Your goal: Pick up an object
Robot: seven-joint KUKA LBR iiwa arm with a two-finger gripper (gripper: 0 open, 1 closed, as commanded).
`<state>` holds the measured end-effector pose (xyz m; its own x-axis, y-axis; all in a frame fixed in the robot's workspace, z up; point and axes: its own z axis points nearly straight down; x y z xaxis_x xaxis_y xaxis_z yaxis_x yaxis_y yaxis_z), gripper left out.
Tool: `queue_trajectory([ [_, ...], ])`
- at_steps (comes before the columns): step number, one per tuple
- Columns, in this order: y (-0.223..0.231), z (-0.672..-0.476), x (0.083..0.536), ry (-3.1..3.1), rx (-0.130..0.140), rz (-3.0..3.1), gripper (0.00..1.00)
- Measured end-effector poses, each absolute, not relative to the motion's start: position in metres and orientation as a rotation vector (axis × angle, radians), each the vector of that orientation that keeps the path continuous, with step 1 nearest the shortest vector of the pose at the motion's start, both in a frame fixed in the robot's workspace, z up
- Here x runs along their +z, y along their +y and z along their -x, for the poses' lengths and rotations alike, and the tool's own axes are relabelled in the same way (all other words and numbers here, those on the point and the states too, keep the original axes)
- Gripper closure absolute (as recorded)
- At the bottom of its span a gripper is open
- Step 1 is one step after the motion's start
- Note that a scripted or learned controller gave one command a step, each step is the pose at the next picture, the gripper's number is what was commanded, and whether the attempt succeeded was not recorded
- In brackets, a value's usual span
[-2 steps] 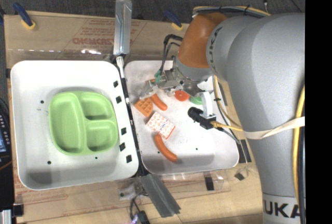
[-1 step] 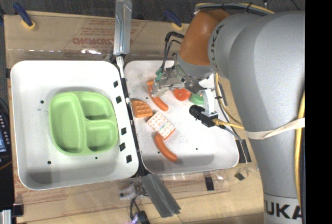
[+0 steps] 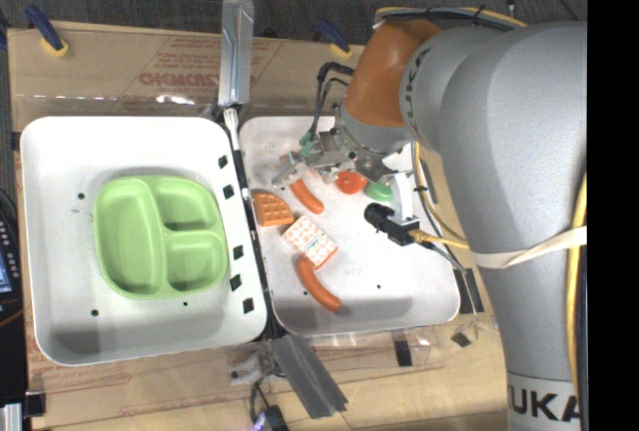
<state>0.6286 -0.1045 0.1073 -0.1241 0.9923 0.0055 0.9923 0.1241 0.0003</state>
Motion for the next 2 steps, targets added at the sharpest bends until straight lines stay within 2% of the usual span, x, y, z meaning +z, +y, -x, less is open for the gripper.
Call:
queue_trajectory([
  [1, -0.13, -0.596, 0.142, -1.99, 0.011, 2.421, 0.0],
  [2, -0.092, -0.617, 0.09, -2.145, 0.006, 2.288, 0.0],
])
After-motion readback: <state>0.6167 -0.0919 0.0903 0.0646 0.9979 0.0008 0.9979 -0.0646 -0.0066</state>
